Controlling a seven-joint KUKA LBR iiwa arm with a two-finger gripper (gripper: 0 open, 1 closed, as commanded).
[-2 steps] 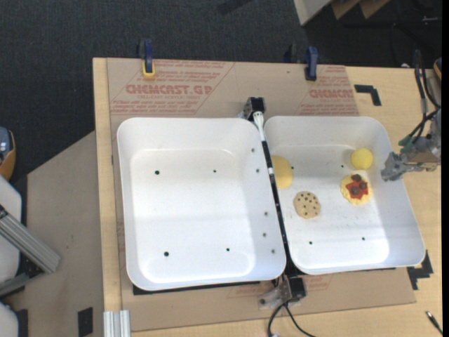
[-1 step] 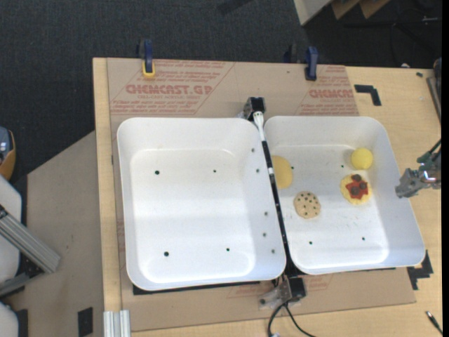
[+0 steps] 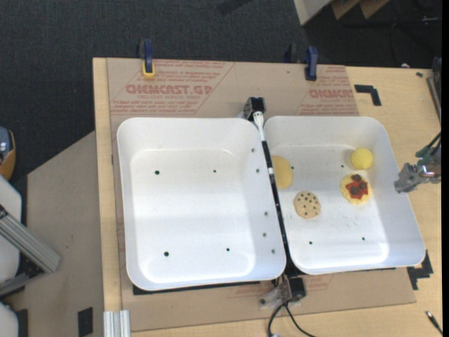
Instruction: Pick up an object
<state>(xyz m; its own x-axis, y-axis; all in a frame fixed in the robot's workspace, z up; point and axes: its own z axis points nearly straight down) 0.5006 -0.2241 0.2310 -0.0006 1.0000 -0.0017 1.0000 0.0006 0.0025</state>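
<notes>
The right bin (image 3: 393, 230) holds several small toy foods. A yellow ball (image 3: 362, 158) lies near its far right corner, and a tart with red berries (image 3: 357, 188) sits just in front of the ball. A round cookie with dark chips (image 3: 306, 204) rests near the bin's middle. A yellow, rounded piece (image 3: 282, 171) leans against the bin's left wall. My gripper (image 3: 407, 178) shows as a small grey shape over the right bin's right rim, to the right of the tart and apart from it. Nothing is seen in its grasp.
The left bin (image 3: 140, 188) stands beside the right one, and a black rod (image 3: 266, 163) runs along the seam between them. Both rest on a brown board (image 3: 210, 83) held by two blue clamps (image 3: 146, 53) at the back edge.
</notes>
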